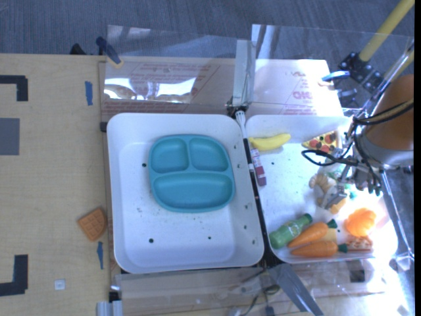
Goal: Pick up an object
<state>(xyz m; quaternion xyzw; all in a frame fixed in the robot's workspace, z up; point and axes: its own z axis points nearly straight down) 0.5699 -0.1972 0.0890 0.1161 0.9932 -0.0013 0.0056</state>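
One beige toy (321,183) just beside jaws (340,196).

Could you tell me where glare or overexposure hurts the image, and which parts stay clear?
In the camera view, the right bin is washed out toward its lower right, where its rim fades into white; the clear panels behind the bins carry bright reflections; the gripper is small and cluttered by cables; the left bin and blue divided plate are evenly lit and sharp.
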